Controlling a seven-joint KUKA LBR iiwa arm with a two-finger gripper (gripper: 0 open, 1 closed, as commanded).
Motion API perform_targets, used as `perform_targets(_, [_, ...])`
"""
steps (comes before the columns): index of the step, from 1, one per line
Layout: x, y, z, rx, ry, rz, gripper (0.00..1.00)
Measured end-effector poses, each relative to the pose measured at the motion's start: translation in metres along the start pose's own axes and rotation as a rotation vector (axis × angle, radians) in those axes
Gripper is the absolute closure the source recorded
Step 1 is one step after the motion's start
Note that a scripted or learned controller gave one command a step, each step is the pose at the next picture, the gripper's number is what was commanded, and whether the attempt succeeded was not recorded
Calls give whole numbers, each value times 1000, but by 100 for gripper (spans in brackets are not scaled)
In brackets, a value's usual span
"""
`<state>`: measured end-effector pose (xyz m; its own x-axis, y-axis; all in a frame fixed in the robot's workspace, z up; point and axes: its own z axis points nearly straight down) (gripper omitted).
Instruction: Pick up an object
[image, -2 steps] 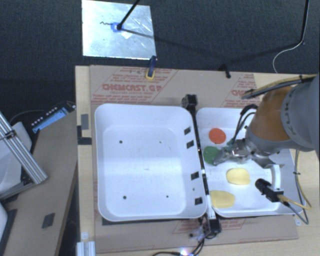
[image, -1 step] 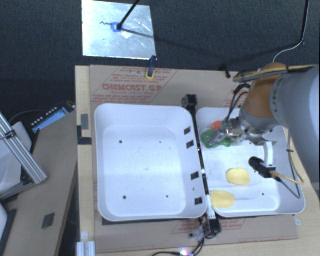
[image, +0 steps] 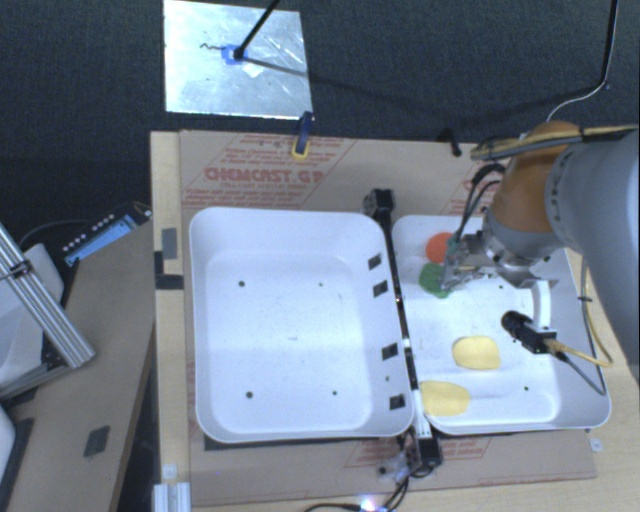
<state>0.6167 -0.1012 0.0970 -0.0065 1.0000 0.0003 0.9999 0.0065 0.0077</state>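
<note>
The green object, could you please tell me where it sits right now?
The green object lies in the right bin, near its far left corner, just below the orange object and right beside the gripper.

The tool (image: 452, 272) partly hides a green object (image: 432, 280) and an orange one (image: 440, 246).

We note the bench (image: 170, 300) carrying a brown printed board (image: 260, 170) (red lettering along its far edge). Two shallow white bins sit side by side on it: the left bin (image: 290, 320) toward the bench's left edge, the right bin (image: 520, 400) touching it, reaching the board's right edge.
</note>
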Motion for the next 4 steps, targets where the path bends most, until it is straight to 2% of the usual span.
perform_targets(1, [-35,21,11,3,-1,7,100])
perform_targets(2, [-34,21,11,4,-1,3,0])
perform_targets(3, [-7,54,12,2,0,-1,0])
perform_targets(4, [-10,54,0,0,-2,-2,100])
